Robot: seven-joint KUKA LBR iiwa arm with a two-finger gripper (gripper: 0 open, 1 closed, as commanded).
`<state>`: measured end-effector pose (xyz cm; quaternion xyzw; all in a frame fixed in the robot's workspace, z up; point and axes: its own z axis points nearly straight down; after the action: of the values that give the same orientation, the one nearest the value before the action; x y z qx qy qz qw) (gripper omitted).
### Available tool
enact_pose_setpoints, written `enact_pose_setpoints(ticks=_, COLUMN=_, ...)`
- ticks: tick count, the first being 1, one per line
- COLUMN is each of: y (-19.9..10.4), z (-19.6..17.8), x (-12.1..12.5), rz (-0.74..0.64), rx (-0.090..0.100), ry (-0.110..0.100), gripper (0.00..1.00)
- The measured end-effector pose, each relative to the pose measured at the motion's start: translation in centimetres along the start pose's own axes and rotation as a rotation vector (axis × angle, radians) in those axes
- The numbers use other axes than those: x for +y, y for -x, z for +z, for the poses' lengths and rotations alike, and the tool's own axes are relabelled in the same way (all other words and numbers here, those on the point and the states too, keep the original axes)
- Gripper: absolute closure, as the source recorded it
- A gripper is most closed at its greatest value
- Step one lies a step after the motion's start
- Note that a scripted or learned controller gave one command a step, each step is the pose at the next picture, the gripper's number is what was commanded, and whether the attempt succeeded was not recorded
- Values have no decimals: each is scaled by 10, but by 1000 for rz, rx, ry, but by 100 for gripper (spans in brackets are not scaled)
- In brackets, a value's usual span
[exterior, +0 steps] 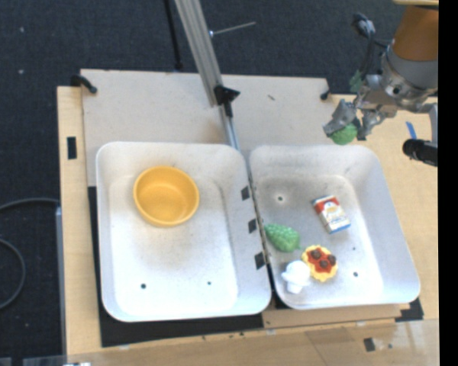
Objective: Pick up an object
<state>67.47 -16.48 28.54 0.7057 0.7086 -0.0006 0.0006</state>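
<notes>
**Green piece held aloft past the right bin**

The gripper hangs above the worktop, just beyond the right bin's far rim, its fingers pinching a small green object. Down in that bin lie a green toy, a carton, a white lump and a yellow-red piece. A yellow bowl sits in the left bin.
</notes>
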Motion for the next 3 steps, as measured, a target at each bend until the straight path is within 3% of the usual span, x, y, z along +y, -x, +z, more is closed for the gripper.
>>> enact_pose_setpoints(ticks=1, y=-41, z=6, x=-8, rz=0, rx=0, ry=-1, gripper=100)
enact_pose_setpoints(ticks=3, y=-131, z=5, x=-48, rz=-3, rx=3, ry=0, gripper=100)
